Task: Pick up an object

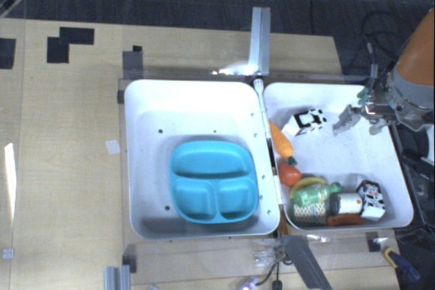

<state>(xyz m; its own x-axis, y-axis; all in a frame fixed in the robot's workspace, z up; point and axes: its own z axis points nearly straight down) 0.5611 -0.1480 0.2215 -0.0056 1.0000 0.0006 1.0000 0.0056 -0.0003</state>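
Camera view puts the clutter nearest: along the right bin's point(405, 210) front wall a green bottle point(314, 195), a white can with a red end point(348, 204) and a small black-and-white carton point(371, 196) lie packed together, touching, with a yellow piece point(307, 182) and a red tomato-like toy point(289, 174) just behind them. That crowding probably makes a clean grasp awkward there. A toy carrot point(280, 139) lies along the divider wall, too tight to it for fingers on both sides. Farther back, a black-and-white cow toy point(307, 120) sits alone on bare floor, the likeliest pick. The gripper point(360, 117) hovers just right of it over the bin's far right part, fingers spread, nothing between them. The left bin point(146, 102) carries a blue divided tray point(213, 180), well apart from the arm.
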